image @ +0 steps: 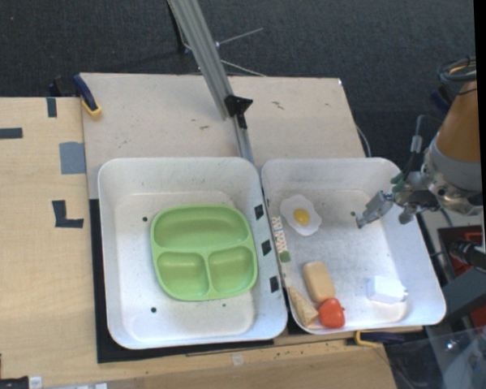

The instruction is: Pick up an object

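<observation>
1. Camera view is looking down on the worktop point(166, 120), where two white bins are sitting side by side.
2. The left bin point(119, 237) is carrying a green divided plate point(204, 251), lying flat near its middle.
3. The right bin point(409, 254) is holding a fried egg toy point(300, 216) near its upper left, with a tan bread piece point(317, 280) further down.
4. A red tomato point(331, 313) is touching the bread's lower end, and a crust wedge point(302, 305) is lying just beside them.
5. A white crumpled item point(387, 290) is resting near the lower right corner.
6. The pincer point(380, 208) is hovering over the bin's right side, well apart from every object; I cannot tell whether it is open or closed, and nothing is showing in it.
</observation>
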